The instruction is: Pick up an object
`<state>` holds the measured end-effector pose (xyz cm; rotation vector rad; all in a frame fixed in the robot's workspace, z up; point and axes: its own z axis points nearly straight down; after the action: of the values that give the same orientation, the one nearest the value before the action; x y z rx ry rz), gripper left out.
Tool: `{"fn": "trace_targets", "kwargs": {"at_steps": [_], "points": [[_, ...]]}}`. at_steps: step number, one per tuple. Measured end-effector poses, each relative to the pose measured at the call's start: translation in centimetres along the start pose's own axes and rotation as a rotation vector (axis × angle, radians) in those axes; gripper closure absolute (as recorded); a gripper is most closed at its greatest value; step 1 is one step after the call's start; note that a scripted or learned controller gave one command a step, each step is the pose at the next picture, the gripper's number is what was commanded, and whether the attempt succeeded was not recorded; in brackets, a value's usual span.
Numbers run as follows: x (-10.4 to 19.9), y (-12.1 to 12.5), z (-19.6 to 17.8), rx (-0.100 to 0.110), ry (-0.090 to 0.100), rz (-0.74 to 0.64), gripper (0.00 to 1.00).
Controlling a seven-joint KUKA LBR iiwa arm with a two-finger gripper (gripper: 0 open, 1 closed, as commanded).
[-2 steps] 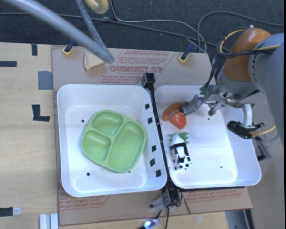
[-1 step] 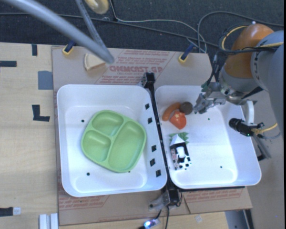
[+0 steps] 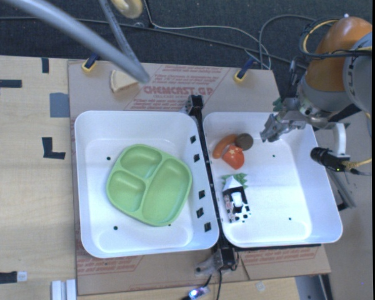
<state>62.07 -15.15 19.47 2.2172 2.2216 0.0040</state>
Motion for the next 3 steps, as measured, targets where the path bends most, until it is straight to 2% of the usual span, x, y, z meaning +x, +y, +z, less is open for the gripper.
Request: {"fn": "trace_targets", "kwargs": {"at_steps": [1,3], "points": [[0.1,0.1,-3.0,0.001,0.0,0.0,1.0],[11.1,-0.3,-3.2,0.005,0.002,-0.005,1.0]]}}
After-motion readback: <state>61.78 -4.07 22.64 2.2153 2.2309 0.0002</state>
